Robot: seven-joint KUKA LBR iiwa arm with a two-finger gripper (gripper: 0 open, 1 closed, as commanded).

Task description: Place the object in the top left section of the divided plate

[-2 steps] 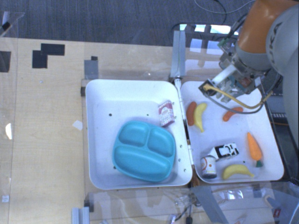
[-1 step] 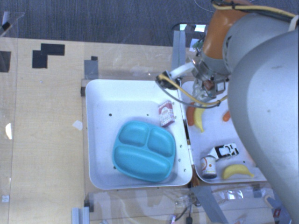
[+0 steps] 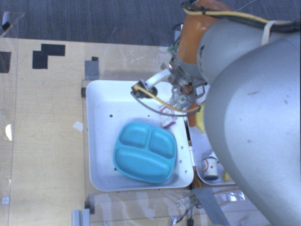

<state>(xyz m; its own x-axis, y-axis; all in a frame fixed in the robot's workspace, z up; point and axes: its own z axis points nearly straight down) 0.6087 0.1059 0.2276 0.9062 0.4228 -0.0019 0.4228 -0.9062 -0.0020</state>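
A light blue divided plate (image 3: 145, 153) lies in the left white bin (image 3: 101, 126), toward its front right. It has two small sections on its far side and one long section on its near side, and all three look bare. My gripper (image 3: 175, 102) hangs over the bin's far right corner, just beyond the plate. Directly below it is a small pink-and-grey patterned object (image 3: 167, 118), close to the plate's far right rim. The wrist and cables hide how the object and gripper meet.
A yellow cable (image 3: 155, 98) loops from the wrist over the left bin. The right bin (image 3: 200, 175) holds a yellow item (image 3: 199, 120) and a small white-and-brown cup-like thing (image 3: 210, 167). The big grey arm covers most of the right side.
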